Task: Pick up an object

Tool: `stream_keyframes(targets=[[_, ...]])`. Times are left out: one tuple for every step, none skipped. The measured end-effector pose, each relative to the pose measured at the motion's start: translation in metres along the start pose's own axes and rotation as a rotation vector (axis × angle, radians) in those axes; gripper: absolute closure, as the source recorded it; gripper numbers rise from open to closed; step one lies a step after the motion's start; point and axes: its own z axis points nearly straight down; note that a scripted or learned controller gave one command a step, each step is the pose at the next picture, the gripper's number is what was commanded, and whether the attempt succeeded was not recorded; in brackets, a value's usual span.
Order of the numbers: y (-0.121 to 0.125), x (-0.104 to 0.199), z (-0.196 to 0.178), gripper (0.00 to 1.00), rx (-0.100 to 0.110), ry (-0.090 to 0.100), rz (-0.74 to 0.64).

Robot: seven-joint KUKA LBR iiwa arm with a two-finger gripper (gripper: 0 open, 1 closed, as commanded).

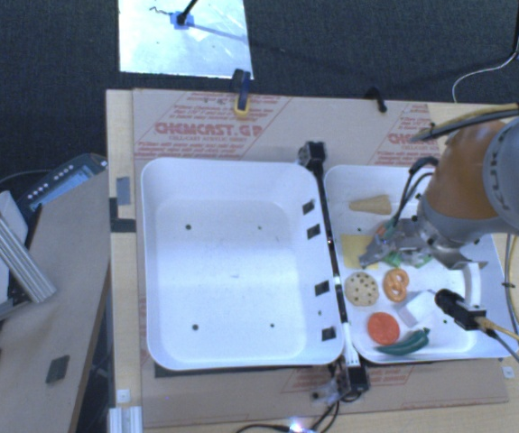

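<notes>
We see the grey arm with its orange band reaching in from the right over the right-hand shallow white bin (pixel 489 345), its two-finger gripper (pixel 394 244) low among the play food. We cannot tell how the gripper stands. Just below it lie a round speckled tan cracker (pixel 361 288) and an orange pretzel-shaped piece (pixel 395 283); farther down sit a flat red disc (pixel 384 327) and a curved green pepper (pixel 408 342). A pale yellow wedge (pixel 371 205) rests above. The left-hand shallow white bin (pixel 232 260) lies beside it.

In the right bin lie a round cracker (pixel 361 288), an orange pretzel (pixel 395 284), a red disc (pixel 384 327) (nearest) and a tan wedge (pixel 371 205).
</notes>
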Motion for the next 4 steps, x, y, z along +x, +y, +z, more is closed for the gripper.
stream_keyframes(targets=[[0.006,0.000,-0.018,1.00,-0.017,-0.004,-0.004],[-0.055,0.025,0.004,1.00,-0.012,-0.002,-0.002],[0.005,0.023,0.001,1.00,-0.020,-0.004,-0.007],[0.003,0.011,0.002,1.00,-0.016,-0.003,-0.003]])
